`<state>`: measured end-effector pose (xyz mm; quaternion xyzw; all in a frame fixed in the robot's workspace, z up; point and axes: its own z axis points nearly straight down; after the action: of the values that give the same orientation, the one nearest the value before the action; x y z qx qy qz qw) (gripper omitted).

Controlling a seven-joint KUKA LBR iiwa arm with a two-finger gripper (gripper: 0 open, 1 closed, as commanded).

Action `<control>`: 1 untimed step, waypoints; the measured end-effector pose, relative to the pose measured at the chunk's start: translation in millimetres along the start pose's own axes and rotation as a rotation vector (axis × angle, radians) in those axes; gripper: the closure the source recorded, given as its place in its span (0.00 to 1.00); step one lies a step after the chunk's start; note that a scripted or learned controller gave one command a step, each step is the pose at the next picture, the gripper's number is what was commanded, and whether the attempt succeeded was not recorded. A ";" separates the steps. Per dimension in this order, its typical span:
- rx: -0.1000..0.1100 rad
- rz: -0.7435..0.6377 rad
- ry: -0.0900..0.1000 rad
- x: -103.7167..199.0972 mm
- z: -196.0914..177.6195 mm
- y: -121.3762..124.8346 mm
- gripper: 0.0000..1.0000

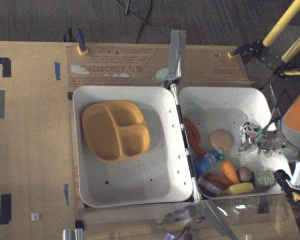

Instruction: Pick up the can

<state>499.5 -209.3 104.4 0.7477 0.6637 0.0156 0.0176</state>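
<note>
No label on the can (263, 178) is readable; it lies on its side in the right bin (225, 96), close to the front wall, just right of a small brownish lump (245, 174) and a yellow banana (238, 188). The end effector (252, 140) sits above it near the right wall; its opening cannot be made out. The left bin (125, 184) holds an orange divided tray (115, 129), with bare floor beside it.

Cardboard-covered bench (30, 134); dark floor (215, 9), perhaps carpet; black cable (132, 4).
</note>
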 end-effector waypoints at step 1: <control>0.002 -0.139 -0.015 16.8 4.2 69.2 0.00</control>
<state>570.3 -200.9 103.4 0.7000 0.7137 0.0081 0.0227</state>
